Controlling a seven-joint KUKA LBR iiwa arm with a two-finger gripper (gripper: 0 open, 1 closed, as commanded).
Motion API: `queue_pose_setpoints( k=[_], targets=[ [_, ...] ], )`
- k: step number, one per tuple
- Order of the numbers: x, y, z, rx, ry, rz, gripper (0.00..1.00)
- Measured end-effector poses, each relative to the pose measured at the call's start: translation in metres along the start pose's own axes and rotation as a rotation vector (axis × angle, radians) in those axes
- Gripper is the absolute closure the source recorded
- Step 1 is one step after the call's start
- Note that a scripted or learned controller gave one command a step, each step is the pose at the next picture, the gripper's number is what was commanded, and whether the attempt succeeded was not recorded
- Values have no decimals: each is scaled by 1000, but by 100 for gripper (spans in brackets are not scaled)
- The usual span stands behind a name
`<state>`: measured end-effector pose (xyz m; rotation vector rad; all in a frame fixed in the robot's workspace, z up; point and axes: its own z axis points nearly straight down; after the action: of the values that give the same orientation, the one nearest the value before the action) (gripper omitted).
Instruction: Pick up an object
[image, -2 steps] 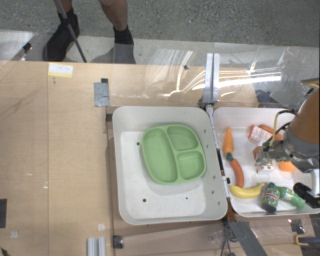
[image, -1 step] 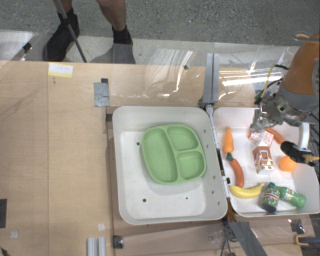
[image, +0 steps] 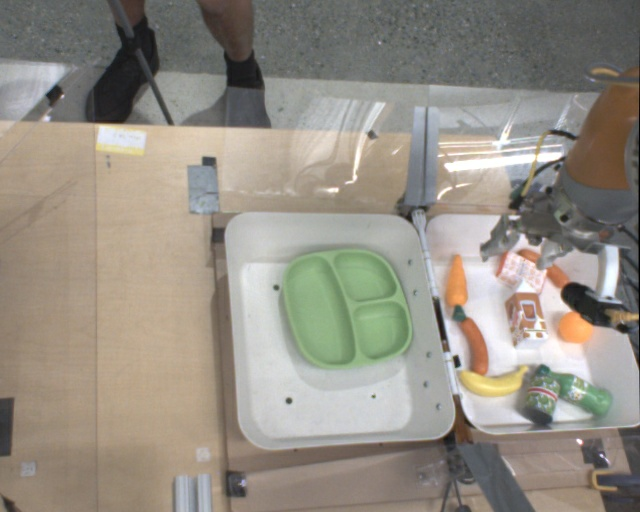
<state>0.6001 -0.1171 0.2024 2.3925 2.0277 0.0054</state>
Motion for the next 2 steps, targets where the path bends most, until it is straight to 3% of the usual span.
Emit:
queue_pose_setpoints(
  k=[1, 2],
  targets=[
    [17, 6, 110, 3, 1, -247, 0],
    [16, 8, 98, -3, 0, -251, 100]
  ],
)
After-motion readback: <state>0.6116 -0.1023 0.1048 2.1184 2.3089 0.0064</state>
